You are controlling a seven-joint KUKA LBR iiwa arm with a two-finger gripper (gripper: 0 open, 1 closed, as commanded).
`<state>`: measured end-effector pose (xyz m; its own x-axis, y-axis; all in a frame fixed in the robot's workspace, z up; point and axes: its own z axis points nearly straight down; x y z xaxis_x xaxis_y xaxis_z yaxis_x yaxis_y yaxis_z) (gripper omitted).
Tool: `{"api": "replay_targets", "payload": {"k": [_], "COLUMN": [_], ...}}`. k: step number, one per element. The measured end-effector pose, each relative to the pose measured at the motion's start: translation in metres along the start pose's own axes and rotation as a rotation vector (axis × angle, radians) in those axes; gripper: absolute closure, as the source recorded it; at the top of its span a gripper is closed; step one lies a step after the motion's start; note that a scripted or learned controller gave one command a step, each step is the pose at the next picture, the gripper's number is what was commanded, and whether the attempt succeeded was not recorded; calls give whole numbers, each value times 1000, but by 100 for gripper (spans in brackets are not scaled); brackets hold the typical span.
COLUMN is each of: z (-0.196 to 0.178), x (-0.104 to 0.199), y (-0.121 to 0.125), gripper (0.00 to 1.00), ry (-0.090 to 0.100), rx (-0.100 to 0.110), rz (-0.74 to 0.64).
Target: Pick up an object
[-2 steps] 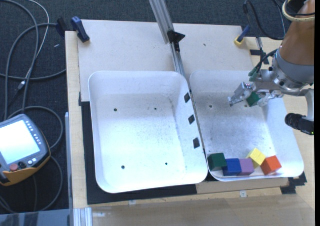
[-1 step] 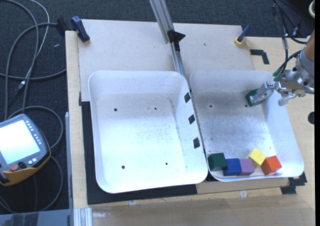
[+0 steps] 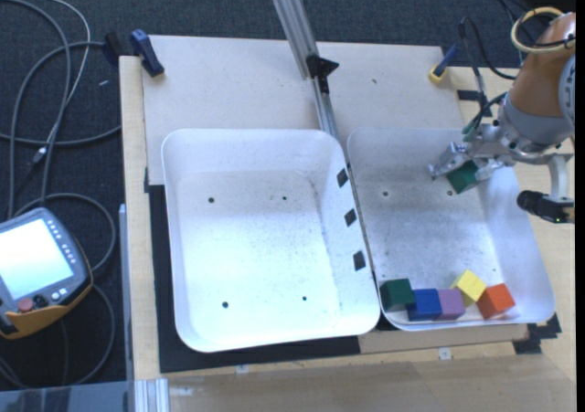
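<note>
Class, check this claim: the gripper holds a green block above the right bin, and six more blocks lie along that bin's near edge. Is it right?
Not quite. The camera view shows five blocks along the near edge of the right bin, not six: green, blue, purple, yellow and orange. The rest stands: the gripper holds a green block above that bin.

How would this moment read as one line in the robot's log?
tool: shut on small green cube | above right white bin | five coloured cubes along near edge
</note>
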<state>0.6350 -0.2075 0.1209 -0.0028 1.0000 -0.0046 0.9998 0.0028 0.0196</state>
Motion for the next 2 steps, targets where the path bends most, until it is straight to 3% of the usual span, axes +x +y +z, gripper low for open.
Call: {"api": "replay_targets", "payload": {"k": [1,2], "z": [16,5], "x": [-5,-6], "y": [19,22], "gripper": [0,100], "ry": [6,3], "rx": [23,19], "rz": [3,0]}}
